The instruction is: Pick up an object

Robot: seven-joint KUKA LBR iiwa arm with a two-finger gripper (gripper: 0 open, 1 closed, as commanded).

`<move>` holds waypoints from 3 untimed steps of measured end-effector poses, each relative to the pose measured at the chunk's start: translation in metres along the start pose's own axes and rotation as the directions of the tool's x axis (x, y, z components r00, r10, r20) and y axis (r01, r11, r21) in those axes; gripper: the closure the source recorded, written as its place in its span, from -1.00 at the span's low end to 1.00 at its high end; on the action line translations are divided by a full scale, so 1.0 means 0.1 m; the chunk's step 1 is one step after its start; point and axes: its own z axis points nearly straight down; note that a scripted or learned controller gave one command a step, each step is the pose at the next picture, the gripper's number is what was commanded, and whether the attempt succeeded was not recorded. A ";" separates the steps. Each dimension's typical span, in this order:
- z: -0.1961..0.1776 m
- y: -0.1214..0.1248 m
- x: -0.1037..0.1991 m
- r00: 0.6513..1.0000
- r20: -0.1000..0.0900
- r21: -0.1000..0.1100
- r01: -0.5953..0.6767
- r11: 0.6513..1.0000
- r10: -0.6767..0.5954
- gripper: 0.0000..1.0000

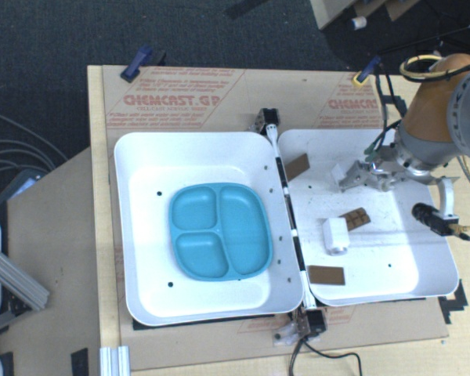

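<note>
**Clerk:** Camera view, bench contents, please.

**Keeper:** Item one: left bin (133,210), white, shallow; one blue divided plate (219,231) is laid flat near its middle, three compartments being seen, two small at the left and one long at the right. Item two: right bin (423,276), white, set just beside the first along a shared middle edge; four loose objects are held in it.

**Clerk:** These are to be listed.

**Keeper:** A brown flat piece (297,166) at the upper left corner, near the dividing edge; a white block (335,234) near the middle; a brown bar (356,219), tilted, touching or just beside the block's upper right; a brown flat tile (326,275) by the lower edge, apart from the rest. All four are lying on the bin floor; none is seen lifted.

**Clerk:** And the tool?

**Keeper:** The arm (439,120) is entered from the right, over the right bin's upper part; the gripper (352,178) is lowered near the bin floor, right of the brown flat piece and above the block and bar. Whether it is released or clenched cannot be told; nothing is seen grasped.
</note>
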 end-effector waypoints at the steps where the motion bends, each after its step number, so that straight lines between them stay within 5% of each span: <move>1: 0.01 -0.54 0.37 1.000 -0.001 0.000 0.000 1.000 0.000 -1.00; 2: -0.10 -0.54 0.36 1.000 0.001 -0.003 -0.001 1.000 0.001 1.00; 3: -0.10 -0.54 0.36 1.000 0.001 -0.003 -0.001 1.000 0.001 -1.00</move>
